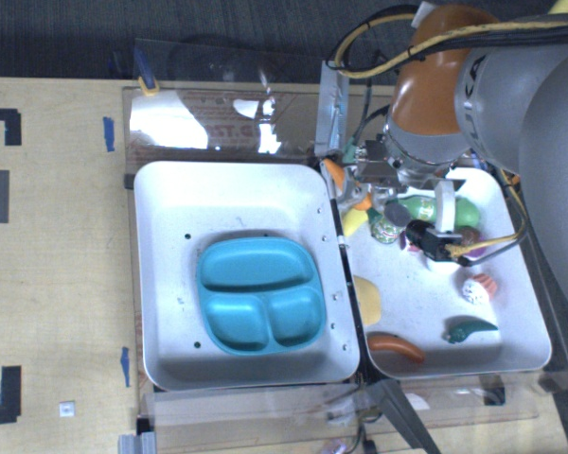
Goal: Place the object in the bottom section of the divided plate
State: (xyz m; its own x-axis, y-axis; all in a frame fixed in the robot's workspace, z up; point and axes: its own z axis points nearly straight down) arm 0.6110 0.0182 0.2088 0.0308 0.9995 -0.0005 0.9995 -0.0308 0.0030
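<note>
Gripper low in right bin, at its upper-left part among a clutter of small items; cannot tell its state, wrist blocks the view. Arm comes in from the right, orange band above the wrist. Under and beside the gripper: yellow piece, green item. Lower in the same bin: pale yellow round piece, orange-red sausage shape, teal item, white-pink ball. Blue plate sits centred in left bin, its sections bare. Which item is the target: cannot tell.
</note>
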